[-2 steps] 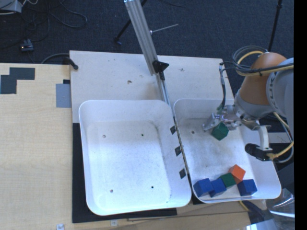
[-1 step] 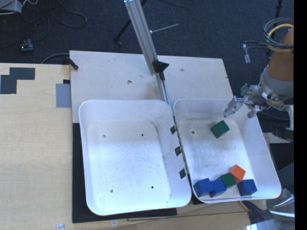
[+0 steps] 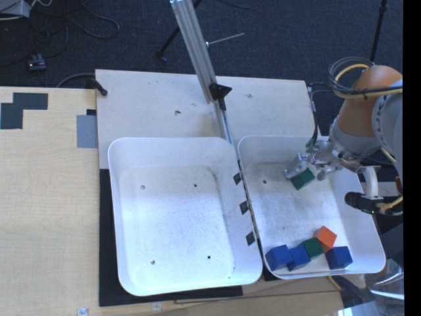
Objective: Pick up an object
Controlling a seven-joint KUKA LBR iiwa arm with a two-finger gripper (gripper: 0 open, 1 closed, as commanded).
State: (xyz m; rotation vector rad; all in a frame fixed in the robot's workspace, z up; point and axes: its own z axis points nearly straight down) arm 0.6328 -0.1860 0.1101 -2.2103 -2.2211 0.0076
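Bins sit side by side on the bench, a left bin [image 3: 131, 151] and a right bin [image 3: 368, 255]. The arm [image 3: 368, 110] comes in from 3 o'clock, grey with an orange band at its top. Its gripper [image 3: 304, 170] hangs over the right bin, up toward the 12 o'clock end of that bin.

A green block [image 3: 302, 178] is at the gripper's tip. It looks tilted, with one corner pointing down. The grey fingers [image 3: 293, 171] sit close on both sides of it, so the gripper looks shut on the block (the parts are small and a bit blurry, so the exact touch is hard to see). I cannot tell if the block is off the bin floor or resting on it.

More blocks lie in a bunch at the 6 o'clock end of the right bin. An orange block [image 3: 325, 236] is at the top of the bunch. A second green one [image 3: 314, 247] is just beside it, toward 8 o'clock. Three blue blocks are there too: one [image 3: 278, 255] at the 9 o'clock end, one [image 3: 298, 256] touching it, and one [image 3: 339, 257] at the 3 o'clock end. This bunch is well apart from the gripper.

A long grey metal bar [image 3: 197, 48] leans up from between the bins toward 12 o'clock.
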